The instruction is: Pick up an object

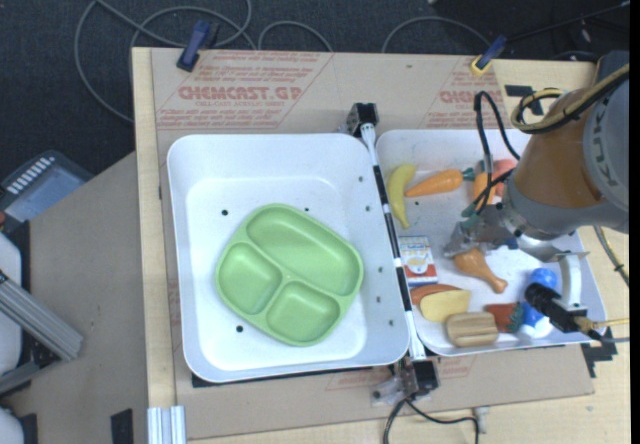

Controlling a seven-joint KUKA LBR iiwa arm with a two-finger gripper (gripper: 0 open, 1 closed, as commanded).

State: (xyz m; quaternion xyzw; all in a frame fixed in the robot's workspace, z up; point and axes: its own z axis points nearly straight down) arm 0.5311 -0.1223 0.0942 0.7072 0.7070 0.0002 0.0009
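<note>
Dark carpet with loose cables surrounds the worktop point(300, 82), which bears two shallow white bins side by side. Left white bin point(190, 182) holds a green three-compartment plastic tray point(290, 274). Right white bin point(440, 144) holds a yellow banana point(401, 190), an orange carrot point(437, 183), a small printed carton point(415, 256) and a tan drumstick-shaped toy point(481, 268). End effector point(472, 237) sits just above the drumstick, near or touching it; I cannot tell its finger state
</note>
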